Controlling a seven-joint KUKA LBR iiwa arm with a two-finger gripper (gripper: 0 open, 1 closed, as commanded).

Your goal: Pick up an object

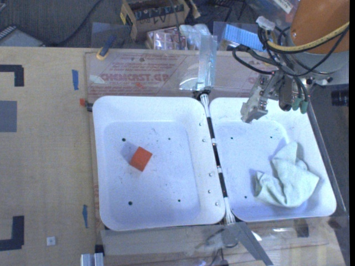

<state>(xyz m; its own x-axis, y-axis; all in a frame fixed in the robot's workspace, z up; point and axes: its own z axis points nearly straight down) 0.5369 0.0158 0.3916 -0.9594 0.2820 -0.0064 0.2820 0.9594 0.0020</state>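
crumpled at the near right corner of the right bin (310, 123), a pale cloth (287, 175) is lying loose and untouched, while an orange block (141, 158) is sitting alone toward the middle of the left bin (111, 112), well apart from it across the divider. you are working the gripper (254, 111) high over the far left part of the right bin, hanging under the grey arm (319, 15) that is reaching in from the right; nothing is showing between the jaws, and from this slant you cannot tell whether they are spread or closed. both bins are resting side by side on the counter (44, 148).

judging from where the jaws are hanging, the cloth is the closer pick, near and down-right of them. to do it well, you are wanting the jaws opened wide before descending, centred over the tallest fold rather than the thin trailing edge, and pressed low enough to pinch several layers. soft fabric is likely slipping from a shallow bite. if you are choosing the block instead, square the jaws to its flat faces, since it is lying turned at an angle.
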